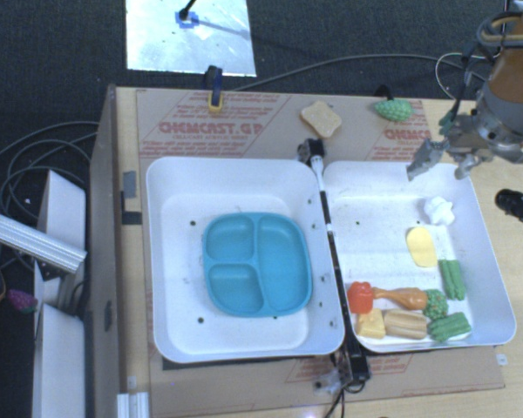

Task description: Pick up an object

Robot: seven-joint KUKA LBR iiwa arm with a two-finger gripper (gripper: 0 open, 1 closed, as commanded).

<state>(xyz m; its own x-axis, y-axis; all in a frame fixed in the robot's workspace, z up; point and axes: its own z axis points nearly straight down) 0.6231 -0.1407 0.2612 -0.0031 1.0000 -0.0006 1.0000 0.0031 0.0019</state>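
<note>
Toy foods lie in the right bin [375, 207]. A white crumpled piece [438, 209] is at its far right, with a yellow piece [421, 246] and a green bean pod [451, 277] below it. Along the front edge sit a red pepper [360, 296], a drumstick [401, 297], broccoli [435, 303], a cheese wedge [371, 323], a tan roll [405, 323] and a green pod [450, 326]. My gripper [441, 165] hangs over the bin's far right corner, above and apart from the white piece. It is open, with nothing between its fingers [417, 169].
The left bin [183, 198] holds a blue divided plate [257, 264]. On the cardboard behind the bins lie a bread slice [321, 118] and a green knobbly toy [393, 109]. A blue-and-yellow clamp [214, 90] stands at the far edge.
</note>
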